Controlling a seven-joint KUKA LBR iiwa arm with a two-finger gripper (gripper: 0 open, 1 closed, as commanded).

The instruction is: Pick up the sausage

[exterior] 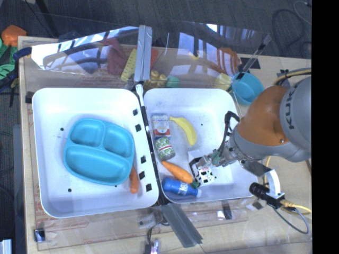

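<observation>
1. The arm is built of rounded, smooth grey housings.
2. A broad orange band wraps it above the wrist, its surface glossy and bulging.
3. Dark letters, "KU" legible, run along the grey shell beside the orange.
4. A thin black cable loops out beside the wrist.
5. The gripper is a small black-and-white piece with dark checker-like marks.
6. The wrist section just behind it is metallic grey with small fittings.
</observation>
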